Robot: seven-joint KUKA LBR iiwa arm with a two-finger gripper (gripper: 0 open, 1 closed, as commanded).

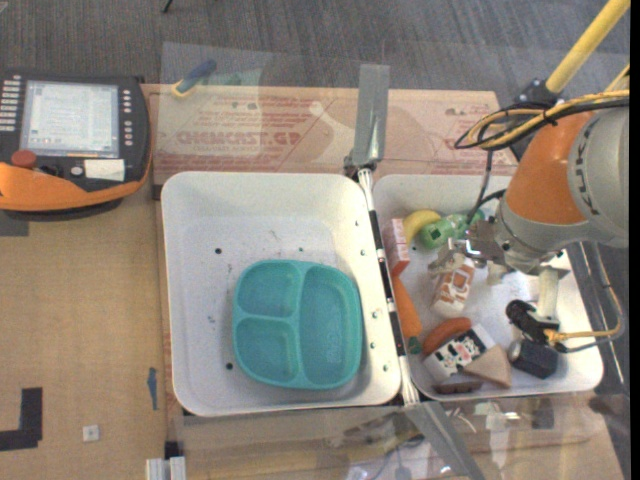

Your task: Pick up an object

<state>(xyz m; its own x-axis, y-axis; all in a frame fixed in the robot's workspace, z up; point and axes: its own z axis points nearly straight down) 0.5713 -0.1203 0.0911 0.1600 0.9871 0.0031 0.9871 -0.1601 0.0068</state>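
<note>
My gripper (pixel 462 255) hangs over the middle of the right bin (pixel 588 370), on the grey arm with the orange band that comes in from the right. Right under it stands a small white carton with orange print (pixel 455 288); whether they touch I cannot tell. Behind the gripper lie a yellow banana (pixel 421 220) and a green toy (pixel 436 233). An orange carrot (pixel 406 310) lies along the bin's left wall. A red sausage (pixel 446 332), a black-and-white patterned box (pixel 461 352) and a tan wedge (pixel 491 371) sit at the front.
The left bin (pixel 195 218) holds a teal divided plate (pixel 297 324). A pink-and-white packet (pixel 397 234) leans at the right bin's back left. An orange teach pendant (pixel 70 143) rests on the bench at far left.
</note>
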